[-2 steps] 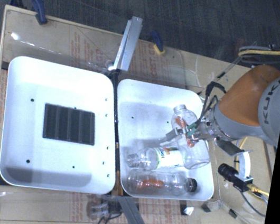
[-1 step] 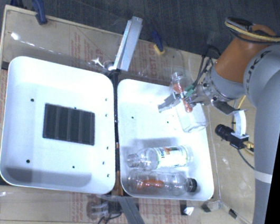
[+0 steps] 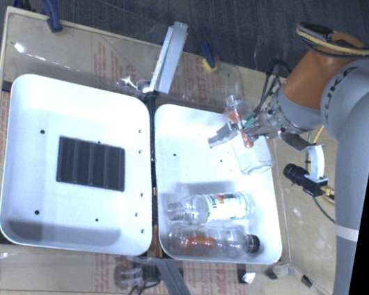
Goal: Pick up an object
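Two clear plastic bottles at near end of right bin (image 3: pixel 275 194): labelled bottle (image 3: pixel 220 207) lying tilted, second bottle (image 3: pixel 214 241) touching just below. Gripper (image 3: pixel 239 127) above bin's far part; finger state cannot tell, clear object blurs there. Left bin (image 3: pixel 21 150) has dark ridged block (image 3: pixel 92 164). Risk: slick round bottles roll or slip when pinched; adjacent pair may jam fingers.
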`<state>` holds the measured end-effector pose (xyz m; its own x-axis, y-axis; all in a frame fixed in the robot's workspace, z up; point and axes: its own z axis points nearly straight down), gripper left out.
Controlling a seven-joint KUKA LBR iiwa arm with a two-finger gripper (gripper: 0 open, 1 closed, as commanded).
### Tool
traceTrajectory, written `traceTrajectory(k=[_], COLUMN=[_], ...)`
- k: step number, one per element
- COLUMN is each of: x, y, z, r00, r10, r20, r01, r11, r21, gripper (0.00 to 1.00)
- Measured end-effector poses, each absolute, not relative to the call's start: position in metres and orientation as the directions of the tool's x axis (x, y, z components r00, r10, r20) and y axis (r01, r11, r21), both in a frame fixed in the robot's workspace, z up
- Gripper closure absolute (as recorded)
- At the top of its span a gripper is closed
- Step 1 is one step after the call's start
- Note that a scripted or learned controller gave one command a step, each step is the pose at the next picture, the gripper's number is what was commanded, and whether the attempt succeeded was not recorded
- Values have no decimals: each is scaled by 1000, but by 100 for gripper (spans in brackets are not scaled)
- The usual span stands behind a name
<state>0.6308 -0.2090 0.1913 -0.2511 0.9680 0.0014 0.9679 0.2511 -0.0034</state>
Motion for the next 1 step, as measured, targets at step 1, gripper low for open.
traceTrajectory(k=[1], x=[564], y=[-210], z=[177], r00=[-171], r10=[985], r20=[1], r01=[985], r11=[171], r21=[-6], gripper=[0])
